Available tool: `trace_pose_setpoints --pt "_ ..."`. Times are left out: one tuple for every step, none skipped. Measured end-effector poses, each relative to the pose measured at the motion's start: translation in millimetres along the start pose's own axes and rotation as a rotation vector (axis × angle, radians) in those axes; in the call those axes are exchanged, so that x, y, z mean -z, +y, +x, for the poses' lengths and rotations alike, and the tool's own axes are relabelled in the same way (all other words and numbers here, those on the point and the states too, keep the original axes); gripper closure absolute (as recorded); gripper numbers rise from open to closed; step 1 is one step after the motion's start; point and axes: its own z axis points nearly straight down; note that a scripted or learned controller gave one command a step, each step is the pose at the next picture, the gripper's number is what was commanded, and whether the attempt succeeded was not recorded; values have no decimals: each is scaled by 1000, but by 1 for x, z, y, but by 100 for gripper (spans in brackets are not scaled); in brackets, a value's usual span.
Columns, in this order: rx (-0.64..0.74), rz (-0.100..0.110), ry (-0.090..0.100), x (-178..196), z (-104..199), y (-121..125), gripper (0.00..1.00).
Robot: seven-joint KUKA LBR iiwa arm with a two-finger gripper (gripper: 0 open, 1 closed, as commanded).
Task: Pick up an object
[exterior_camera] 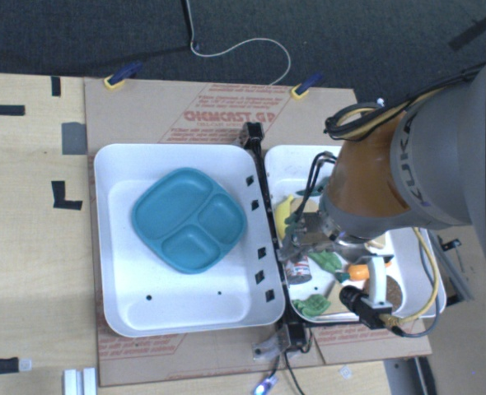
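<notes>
The pincer (296, 249) hangs low in the right bin (408, 299) among small items; its grip state cannot be told.

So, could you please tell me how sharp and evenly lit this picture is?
In the camera view, lighting is even; the blue divided plate in the left bin reads crisply with little shadow. The arm looks soft, shading the right bin, whose small items blur together.
</notes>
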Motion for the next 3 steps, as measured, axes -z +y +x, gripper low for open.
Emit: trace_pose_setpoints --pt "5 -7 0 1 97 49 100" --pt "2 -14 2 140 131 0 100" --pt "-11 -1 -5 99 90 1 100"
